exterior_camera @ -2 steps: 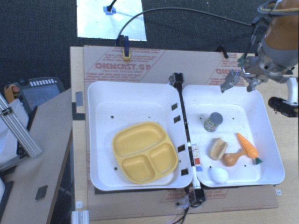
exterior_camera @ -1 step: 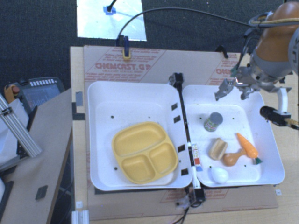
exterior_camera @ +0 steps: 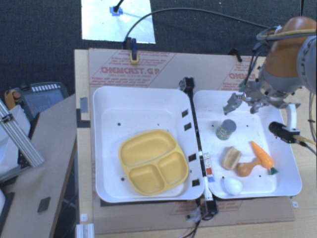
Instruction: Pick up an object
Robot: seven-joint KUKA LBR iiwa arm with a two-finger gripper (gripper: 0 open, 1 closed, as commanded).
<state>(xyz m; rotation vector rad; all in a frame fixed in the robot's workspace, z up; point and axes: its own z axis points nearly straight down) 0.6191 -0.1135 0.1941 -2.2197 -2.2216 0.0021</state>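
Note:
The right bin holds a small grey tin can, a tan bread-like piece, an orange carrot, a brown gourd-shaped thing and a white egg. My gripper hangs over the back of this bin, just above and behind the can. Its two fingers stand spread apart, open, with nothing between them.
In the left bin lies a yellow divided tray, towards the front. A black ridge with clips separates the two bins. Cardboard lines the bench under them.

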